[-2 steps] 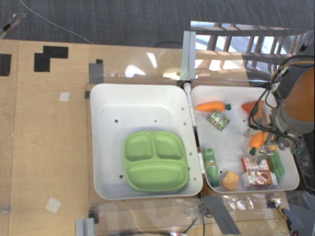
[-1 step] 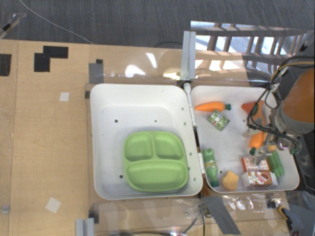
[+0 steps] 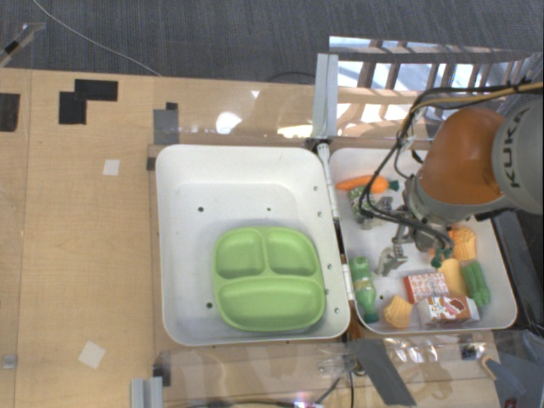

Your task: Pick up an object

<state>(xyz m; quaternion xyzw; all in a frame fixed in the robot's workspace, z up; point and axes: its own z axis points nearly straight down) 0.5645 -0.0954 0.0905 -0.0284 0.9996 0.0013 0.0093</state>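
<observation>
My gripper [image 3: 393, 256] hangs low inside the right bin [image 3: 507, 313], under the grey wrist and its orange band [image 3: 459, 160]. Around it lie toy foods. A carrot [image 3: 363, 182] is at the bin's far left. A green bottle [image 3: 364, 280] lies along the left wall, just left of the gripper. A yellow-orange piece [image 3: 397, 312] sits at the front. Two red-and-white cartons [image 3: 425, 286] [image 3: 447, 312] lie to the gripper's right front. Nothing shows between the gripper's tips.
The left bin [image 3: 183, 185] holds a green divided plate [image 3: 269, 279]. In the right bin's right part are a yellow corn piece [image 3: 450, 272], a green vegetable [image 3: 476, 284] and an orange item [image 3: 464, 245]. Black cables [image 3: 399, 151] loop off the wrist.
</observation>
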